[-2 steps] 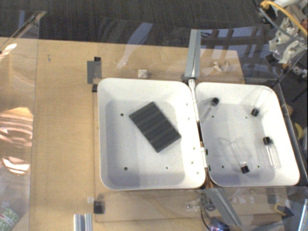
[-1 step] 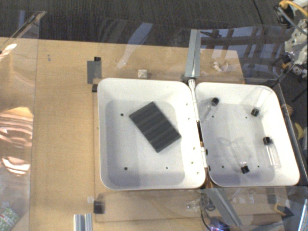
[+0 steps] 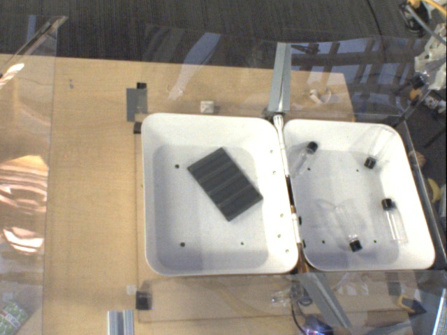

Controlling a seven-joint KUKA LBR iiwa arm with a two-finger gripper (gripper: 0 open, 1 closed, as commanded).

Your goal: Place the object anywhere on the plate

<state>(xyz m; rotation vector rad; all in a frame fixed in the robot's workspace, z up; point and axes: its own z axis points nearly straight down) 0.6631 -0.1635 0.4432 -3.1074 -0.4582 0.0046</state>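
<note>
A dark grey ridged rectangular plate lies flat and turned at an angle in the middle of the left white bin. In the right white bin lie several clear vials with black caps. One vial is near the bin's far left corner and another is near its far right. A third vial lies along the right wall, and one more rests near the front. All of them are apart from the plate.
A grey metal bar runs back from the seam between the bins. Small black brackets sit on the wooden bench at the left bin's corners. Cabled equipment hangs at the top right corner.
</note>
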